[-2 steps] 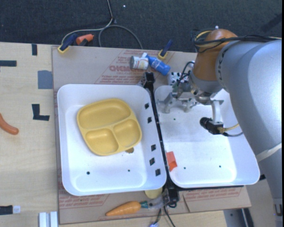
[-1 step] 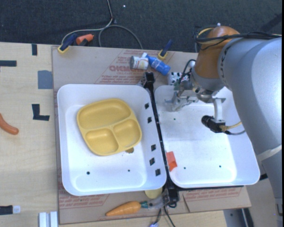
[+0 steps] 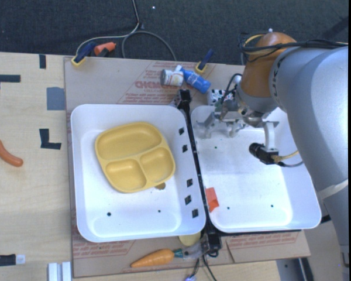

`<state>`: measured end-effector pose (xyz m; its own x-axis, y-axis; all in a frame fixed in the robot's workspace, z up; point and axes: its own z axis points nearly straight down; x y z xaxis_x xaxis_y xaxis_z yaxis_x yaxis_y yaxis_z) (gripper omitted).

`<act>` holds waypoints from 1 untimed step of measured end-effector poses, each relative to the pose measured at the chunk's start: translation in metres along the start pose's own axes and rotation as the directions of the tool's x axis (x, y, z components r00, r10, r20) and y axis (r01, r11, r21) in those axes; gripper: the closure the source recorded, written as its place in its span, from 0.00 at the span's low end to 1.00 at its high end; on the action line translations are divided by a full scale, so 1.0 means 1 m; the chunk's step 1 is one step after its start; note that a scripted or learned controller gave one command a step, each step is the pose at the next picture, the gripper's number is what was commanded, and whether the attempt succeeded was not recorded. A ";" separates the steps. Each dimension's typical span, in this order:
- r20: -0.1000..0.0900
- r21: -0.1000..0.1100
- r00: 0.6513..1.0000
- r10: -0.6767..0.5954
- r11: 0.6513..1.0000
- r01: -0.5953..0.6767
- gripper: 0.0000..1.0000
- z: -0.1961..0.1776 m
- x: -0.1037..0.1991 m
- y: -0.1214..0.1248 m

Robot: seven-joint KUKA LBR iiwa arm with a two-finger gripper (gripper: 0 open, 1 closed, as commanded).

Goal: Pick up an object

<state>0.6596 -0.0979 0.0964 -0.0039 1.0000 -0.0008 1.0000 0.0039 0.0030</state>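
Your tool [image 3: 221, 123] sits at about 12 o'clock in the right bin [image 3: 281, 215], low over its top-left corner, and you cannot tell how it is set, since the wrist covers it. The grey arm [image 3: 316, 104] comes in from 3 o'clock, its orange band [image 3: 263, 69] above the wrist. In the left bin [image 3: 88, 215] you see a yellow divided plate [image 3: 134, 156], lying toward 12 o'clock and tilted a little. Past the bins at 12 o'clock a blue and white bottle [image 3: 186, 78] lies on the cardboard. At 6 o'clock a toy carrot [image 3: 153, 258] lies on the desk [image 3: 23, 215], and at 9 o'clock, well apart, a toy sausage [image 3: 7, 153].
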 end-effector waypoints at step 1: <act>-0.001 0.001 1.000 -0.001 1.000 0.001 1.00 -0.010 0.001 0.000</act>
<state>0.6596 -0.0972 0.1062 -0.0049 1.0000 0.0001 1.0000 0.0049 0.0023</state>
